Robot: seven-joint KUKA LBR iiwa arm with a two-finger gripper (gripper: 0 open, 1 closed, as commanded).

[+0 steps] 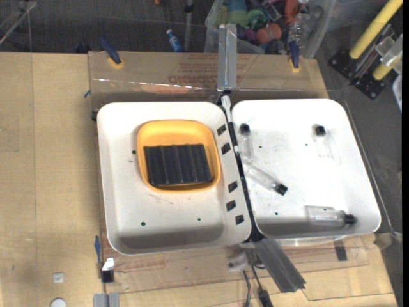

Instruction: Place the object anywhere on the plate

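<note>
Yellow plate [179, 132] in the left bin [118, 190] already bears the dark ribbed block [177, 164]; placing looks done. Pincer's state I cannot tell; the next move calls only for staying clear

Two white bins [121, 229] [358, 171], one yellow plate [177, 130] (black ridged block [177, 164] on it), four clear tubes [265, 179] [328, 217] [244, 139] [323, 139].

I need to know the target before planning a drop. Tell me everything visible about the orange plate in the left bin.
The orange plate is a shallow, rounded-square dish, glossy like plastic, with a raised rim. It lies flat in the left bin, toward the far middle, apart from the bin's walls. A dark ribbed rectangular block rests on it, covering most of the plate's floor and reaching its near rim, leaving bare orange mainly along the far side.
</note>
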